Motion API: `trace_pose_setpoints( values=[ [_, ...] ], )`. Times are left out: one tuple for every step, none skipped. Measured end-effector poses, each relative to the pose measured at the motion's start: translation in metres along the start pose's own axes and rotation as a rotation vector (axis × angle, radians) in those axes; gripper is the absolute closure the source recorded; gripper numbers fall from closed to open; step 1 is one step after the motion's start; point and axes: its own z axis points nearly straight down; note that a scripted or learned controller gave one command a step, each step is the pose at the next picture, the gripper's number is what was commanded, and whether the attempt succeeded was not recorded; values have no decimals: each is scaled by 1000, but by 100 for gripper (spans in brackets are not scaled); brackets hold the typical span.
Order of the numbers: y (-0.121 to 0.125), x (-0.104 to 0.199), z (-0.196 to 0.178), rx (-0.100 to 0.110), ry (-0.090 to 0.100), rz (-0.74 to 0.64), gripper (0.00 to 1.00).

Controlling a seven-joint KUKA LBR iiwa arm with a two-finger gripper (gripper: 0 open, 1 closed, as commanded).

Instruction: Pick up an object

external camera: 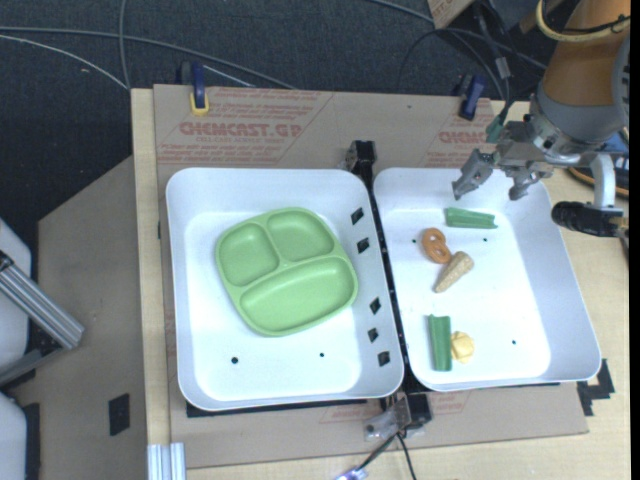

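Right bin (pixel 560 298) — tool (pixel 495 180) open above

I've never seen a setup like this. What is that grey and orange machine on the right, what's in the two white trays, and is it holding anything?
It is a robot arm, seen from one camera above the bench. Its gripper has two fingers, open, hanging over the far edge of the right bin and holding nothing. That bin holds toy foods: a green piece just below the fingers, an orange pretzel, a tan cone, a green stick and a small yellow piece. The left bin holds a green divided plate.
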Motion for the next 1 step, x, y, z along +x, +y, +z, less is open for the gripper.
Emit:
trace_pose_setpoints(
  values=[
    [3,0,-9,-15,-2,-3,0]
  ],
)
